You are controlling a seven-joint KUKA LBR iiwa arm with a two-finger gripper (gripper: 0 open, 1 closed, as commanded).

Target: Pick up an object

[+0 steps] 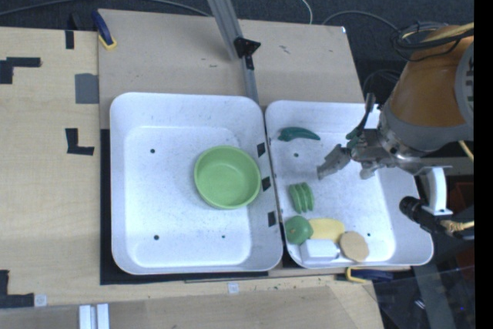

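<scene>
The arm reaches in from the right, low over the right bin (385, 189), its gripper (348, 163) spread and holding nothing. The ridged green piece (301, 197) lies just below-left of it, apart from the fingers.

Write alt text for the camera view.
A grey-and-orange arm reaches in from the right, its gripper above the right bin, which holds small food-like items. The left bin holds a green bowl.

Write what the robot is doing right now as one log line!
gripper: open, above right bin, holding nothing | green bowl: left bin | toy food: right bin's near side
</scene>
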